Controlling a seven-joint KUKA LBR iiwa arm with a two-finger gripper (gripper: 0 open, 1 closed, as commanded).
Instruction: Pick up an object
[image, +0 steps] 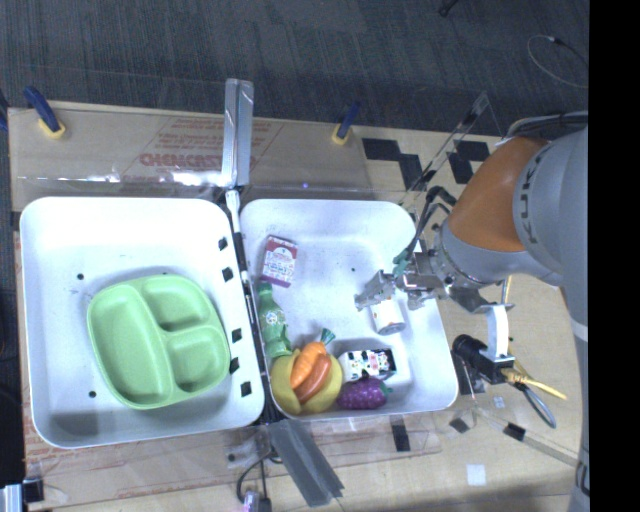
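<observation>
One small white cup (388, 317) is lying on its side in the right bin (330, 215), just below the gripper (380, 291), probably light, stiff and slippery (best pinched across its wall); jaw state unclear.

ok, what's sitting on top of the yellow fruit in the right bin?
An orange carrot-like toy lies on the yellow fruit, its green top toward the bin's middle. The purple grapes sit beside them. Whatever is under the fruit is covered.
</observation>
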